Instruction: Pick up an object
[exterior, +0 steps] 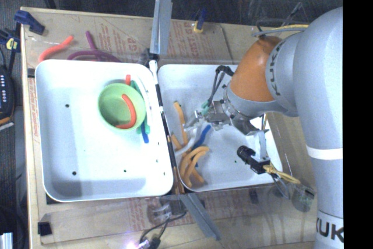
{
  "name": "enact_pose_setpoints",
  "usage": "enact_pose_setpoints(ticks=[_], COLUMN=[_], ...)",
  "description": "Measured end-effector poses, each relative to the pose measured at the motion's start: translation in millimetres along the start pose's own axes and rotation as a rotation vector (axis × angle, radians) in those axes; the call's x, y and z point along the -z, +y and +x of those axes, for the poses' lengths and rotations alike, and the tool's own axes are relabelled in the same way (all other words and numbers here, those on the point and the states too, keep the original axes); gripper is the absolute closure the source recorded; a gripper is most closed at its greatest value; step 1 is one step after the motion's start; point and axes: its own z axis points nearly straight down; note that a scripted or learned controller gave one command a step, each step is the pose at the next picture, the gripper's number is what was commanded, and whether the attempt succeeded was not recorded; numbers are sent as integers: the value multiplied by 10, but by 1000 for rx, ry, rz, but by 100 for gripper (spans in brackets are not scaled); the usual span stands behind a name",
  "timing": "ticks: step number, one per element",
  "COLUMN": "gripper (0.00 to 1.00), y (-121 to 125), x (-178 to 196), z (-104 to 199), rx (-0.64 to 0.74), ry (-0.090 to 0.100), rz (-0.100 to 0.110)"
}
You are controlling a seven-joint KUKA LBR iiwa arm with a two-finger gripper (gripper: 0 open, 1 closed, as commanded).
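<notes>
My gripper (199,120) is low over the left half of the right bin (233,175), under the orange-banded wrist. A blue stick (204,134) lies just below it; whether it is touched I cannot tell. Several tan curved pieces lie beside it: one thin piece (178,114) toward the bin's left wall, a hooked one (196,155) nearer the front, and another (190,174) at the front left corner. Nothing is visibly held.
The left bin (70,154) holds a green bowl (120,107) with a red curved piece (133,114) in it, plus a blue piece (144,136) at its rim. An orange strip (55,48) and purple cord (93,55) lie on the bench behind.
</notes>
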Motion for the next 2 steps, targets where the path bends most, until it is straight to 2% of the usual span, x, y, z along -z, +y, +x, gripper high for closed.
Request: enact_pose_setpoints(ticks=[1,2], gripper=[0,100], y=[-45,-36], x=[-219,-102], z=[63,49], rx=[81,85], ry=[5,2], rz=[5,4])
